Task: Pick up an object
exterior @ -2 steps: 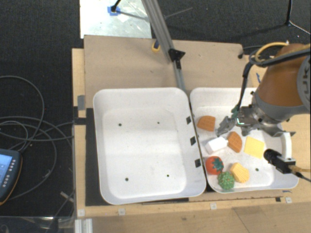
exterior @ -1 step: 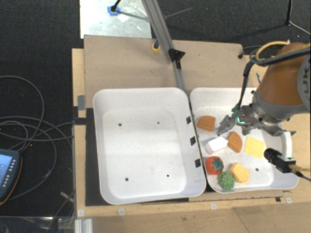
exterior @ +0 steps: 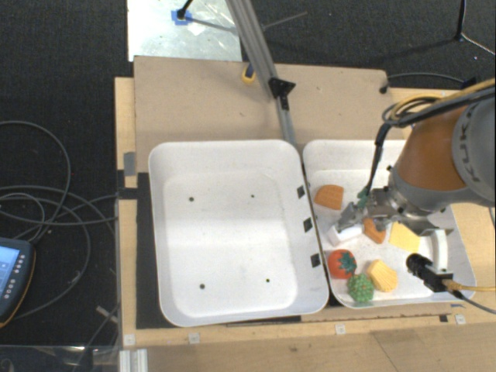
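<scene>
The right bin (exterior: 325,155) holds several small toy foods. An orange piece (exterior: 329,197) lies near its left wall. A red tomato (exterior: 341,263), a green broccoli (exterior: 360,288) and a yellow wedge (exterior: 382,276) sit along the front. My gripper (exterior: 366,214) hangs low over the middle of this bin, reaching in from the right. A small orange block (exterior: 375,232) lies right beneath it, with a white piece (exterior: 347,229) to its left and a pale yellow slab (exterior: 404,236) to its right. The wrist hides the fingertips.
The left bin (exterior: 167,161) stands beside the right one, joined by black clips along the shared wall. A grey pole (exterior: 256,37) slants down from the top to the bins' back edge. Cables lie on the dark floor at left.
</scene>
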Controlling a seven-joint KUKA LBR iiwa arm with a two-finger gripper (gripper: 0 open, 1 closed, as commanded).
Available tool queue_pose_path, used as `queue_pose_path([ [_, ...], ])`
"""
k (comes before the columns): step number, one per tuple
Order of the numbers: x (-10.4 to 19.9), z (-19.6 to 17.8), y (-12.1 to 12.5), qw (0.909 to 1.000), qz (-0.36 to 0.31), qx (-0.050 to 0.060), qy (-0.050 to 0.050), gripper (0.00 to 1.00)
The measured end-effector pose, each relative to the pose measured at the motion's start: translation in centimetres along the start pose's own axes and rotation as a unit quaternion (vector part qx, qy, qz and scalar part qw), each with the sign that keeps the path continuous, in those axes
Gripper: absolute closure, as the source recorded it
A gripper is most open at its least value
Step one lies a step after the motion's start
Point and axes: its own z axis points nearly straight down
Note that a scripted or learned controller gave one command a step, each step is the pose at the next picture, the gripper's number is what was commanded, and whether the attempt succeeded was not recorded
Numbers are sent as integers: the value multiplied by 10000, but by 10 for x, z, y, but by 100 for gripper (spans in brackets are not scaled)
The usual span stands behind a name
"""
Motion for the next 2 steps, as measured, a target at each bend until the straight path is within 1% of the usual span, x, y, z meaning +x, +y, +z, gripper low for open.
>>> queue_pose_path([
  [1, 0, 52, -1, 10000, -2, -3, 2, 0],
  [2, 0, 39, 1, 10000, -2, -33, 0, 100],
])
